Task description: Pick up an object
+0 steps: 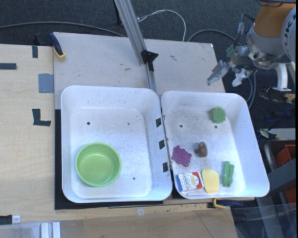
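While the grey arm (pixel 280 19) with its orange band is seen at the far right, above the bench corner, two shallow white bins are laid side by side on the bench, and they are touching along their inner walls. The left bin (pixel 69 108) is the wider one, and a green bowl (pixel 98 164) is placed upright in its near left part. The right bin (pixel 241 108) is holding six small things. A white and red packet (pixel 189 181) is lying at its near wall, and a yellow piece (pixel 210 180) is set just beside it on the right. A purple toy (pixel 181 155) is found a little farther in, left of the middle, with a small brown object (pixel 201 149) near it on the right. A green ridged piece (pixel 228 173) is lying close to the right wall, just beside the yellow piece. A round green ball (pixel 218 115) is resting well apart from the others, in the far right part of this bin. The gripper (pixel 227 75) is held outside the bins, over the bench just beyond the far wall of the right bin; its two fingers are seen spread apart, and nothing is between them.
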You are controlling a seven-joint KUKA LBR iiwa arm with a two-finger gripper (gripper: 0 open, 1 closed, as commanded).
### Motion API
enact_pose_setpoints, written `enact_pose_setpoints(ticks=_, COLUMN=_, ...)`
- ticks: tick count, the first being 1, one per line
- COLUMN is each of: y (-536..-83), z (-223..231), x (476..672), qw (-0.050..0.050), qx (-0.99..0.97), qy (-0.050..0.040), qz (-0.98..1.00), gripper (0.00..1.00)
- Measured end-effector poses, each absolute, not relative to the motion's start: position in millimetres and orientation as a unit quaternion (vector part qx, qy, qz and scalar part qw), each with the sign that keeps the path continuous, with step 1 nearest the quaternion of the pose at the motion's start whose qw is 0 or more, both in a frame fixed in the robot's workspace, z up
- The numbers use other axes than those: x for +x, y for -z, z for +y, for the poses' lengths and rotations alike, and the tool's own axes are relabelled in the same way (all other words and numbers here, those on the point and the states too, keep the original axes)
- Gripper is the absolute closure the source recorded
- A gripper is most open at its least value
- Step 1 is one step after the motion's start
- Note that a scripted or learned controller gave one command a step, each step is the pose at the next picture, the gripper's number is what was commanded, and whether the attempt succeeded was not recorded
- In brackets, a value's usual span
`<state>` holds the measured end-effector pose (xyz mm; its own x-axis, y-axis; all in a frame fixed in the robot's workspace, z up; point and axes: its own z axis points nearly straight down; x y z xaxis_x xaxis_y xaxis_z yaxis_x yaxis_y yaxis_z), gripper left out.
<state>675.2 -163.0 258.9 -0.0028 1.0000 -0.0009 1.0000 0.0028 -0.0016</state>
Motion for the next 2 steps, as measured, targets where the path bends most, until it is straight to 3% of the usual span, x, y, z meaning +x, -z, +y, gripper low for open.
enact_pose_setpoints(ticks=1, y=-258.9, z=-163.1, x=675.2, qw=0.000, qx=-0.706, qy=-0.0011, qz=-0.708, gripper=0.00)
enact_pose_setpoints(ticks=2, y=-196.4, z=-158.5, x=669.1, qw=0.002, qx=-0.706, qy=-0.0024, qz=-0.708, gripper=0.00)
